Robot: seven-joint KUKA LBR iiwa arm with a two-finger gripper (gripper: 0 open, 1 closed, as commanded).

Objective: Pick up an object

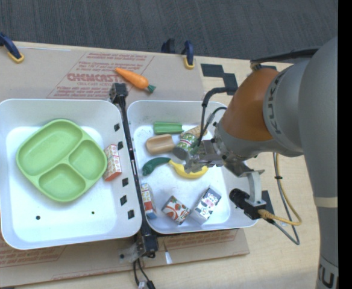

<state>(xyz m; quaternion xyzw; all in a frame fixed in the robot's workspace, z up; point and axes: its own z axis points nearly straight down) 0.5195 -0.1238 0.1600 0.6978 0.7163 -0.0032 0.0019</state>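
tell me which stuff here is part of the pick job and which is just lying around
In play: gripper, low in the right bin over the yellow banana, with the green pepper and bread roll close by.

Lying about: green divided plate, carrot on the cardboard, blue clamps.

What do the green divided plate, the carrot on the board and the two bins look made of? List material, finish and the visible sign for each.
Green divided plate: likely moulded plastic, matte; uniform colour, soft rounded ridges.
Carrot: probably a plastic or rubber toy; flat, even orange, smooth skin.
Left bin and right bin: seemingly thin formed plastic, slightly glossy; rounded corners, soft highlights on the rims.
Board: cardboard; tan surface with red print.
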